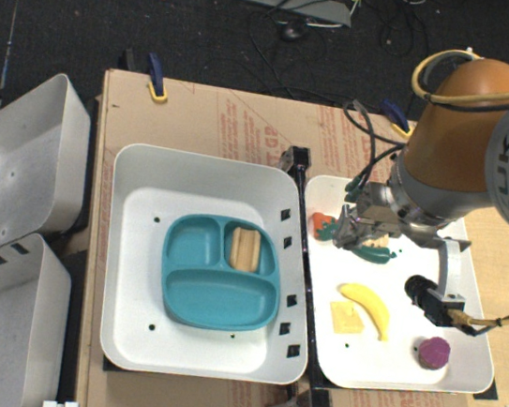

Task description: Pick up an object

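Gripper (357,230) sits low at the right bin's (470,377) far-left corner, jaws' state can't tell. Banana (367,307) lies mid-bin: prob. light, smooth plastic, curved, so pinch across its middle w/ care.

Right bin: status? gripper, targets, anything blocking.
Gripper low over right bin's back-left corner, by orange and green items. Banana, yellow block, purple ball loose, unblocked.
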### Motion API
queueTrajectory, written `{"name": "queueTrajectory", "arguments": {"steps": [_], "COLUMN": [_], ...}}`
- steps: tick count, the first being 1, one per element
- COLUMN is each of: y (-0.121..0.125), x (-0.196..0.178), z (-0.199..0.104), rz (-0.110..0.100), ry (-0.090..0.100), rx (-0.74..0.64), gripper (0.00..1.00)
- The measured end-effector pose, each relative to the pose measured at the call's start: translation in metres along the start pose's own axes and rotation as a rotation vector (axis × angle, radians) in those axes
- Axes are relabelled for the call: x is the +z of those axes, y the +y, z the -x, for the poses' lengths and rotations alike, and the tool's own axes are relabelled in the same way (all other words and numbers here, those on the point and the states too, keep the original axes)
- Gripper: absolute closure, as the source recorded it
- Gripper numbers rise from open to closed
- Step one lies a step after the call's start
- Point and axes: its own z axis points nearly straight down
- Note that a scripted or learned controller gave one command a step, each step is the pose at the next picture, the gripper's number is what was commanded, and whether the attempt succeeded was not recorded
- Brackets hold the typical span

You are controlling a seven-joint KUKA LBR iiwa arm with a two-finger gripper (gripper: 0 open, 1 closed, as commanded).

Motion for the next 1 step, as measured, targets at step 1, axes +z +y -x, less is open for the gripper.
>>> {"name": "queueTrajectory", "arguments": {"steps": [1], "y": [0.0015], "x": [0.0146], "z": [-0.0520], "rz": [-0.001], "ry": [-0.001], "rx": [0.001], "gripper": [1.00]}}
